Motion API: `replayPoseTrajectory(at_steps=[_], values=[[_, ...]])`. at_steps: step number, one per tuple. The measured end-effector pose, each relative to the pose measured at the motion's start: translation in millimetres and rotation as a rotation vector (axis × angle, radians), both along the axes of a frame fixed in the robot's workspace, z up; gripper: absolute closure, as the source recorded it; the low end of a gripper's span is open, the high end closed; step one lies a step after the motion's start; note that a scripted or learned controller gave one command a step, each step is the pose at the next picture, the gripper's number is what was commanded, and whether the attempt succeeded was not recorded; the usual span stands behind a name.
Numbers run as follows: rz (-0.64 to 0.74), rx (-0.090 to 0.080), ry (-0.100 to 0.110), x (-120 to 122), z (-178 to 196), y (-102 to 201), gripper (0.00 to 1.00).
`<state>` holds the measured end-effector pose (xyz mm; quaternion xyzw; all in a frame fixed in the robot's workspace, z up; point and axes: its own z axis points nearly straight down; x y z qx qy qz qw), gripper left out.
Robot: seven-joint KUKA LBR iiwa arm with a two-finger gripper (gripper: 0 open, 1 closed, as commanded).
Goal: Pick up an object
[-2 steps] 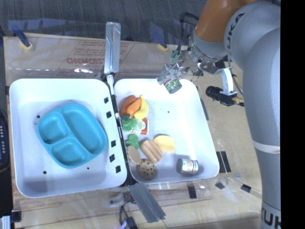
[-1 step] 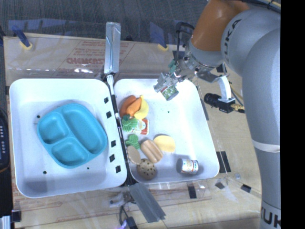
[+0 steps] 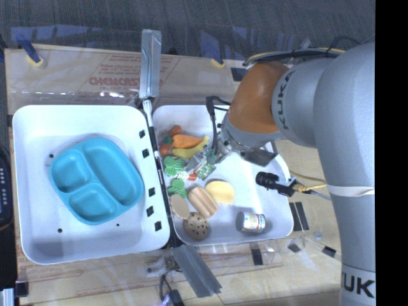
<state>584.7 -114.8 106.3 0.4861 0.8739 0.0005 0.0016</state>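
Observation:
The right bin point(image 3: 280, 225) holds several toy foods: an orange carrot point(image 3: 185, 139), a yellow banana point(image 3: 191, 150), green leafy pieces point(image 3: 173, 166), a hot dog bun point(image 3: 202, 201), a pale yellow lemon-like piece point(image 3: 220, 191), a cookie point(image 3: 197, 226) and a small can point(image 3: 252, 222). The gripper point(image 3: 209, 161) reaches down into the middle of this bin, its tip just right of the banana and above the bun. The wrist with the orange band hides the bin's back right.
The left bin point(image 3: 38, 228) holds a blue divided plate point(image 3: 95, 180). A metal divider bar point(image 3: 150, 59) stands between the bins at the back. The grey arm point(image 3: 331, 107) covers the right side of the bench.

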Motion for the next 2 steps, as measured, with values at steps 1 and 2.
replayPoseTrajectory(at_steps=[1,2], values=[[-0.533,0.001,0.000,18,-13,-17,1.00],[-0.434,0.003,-0.006,6,123,36,1.00]])
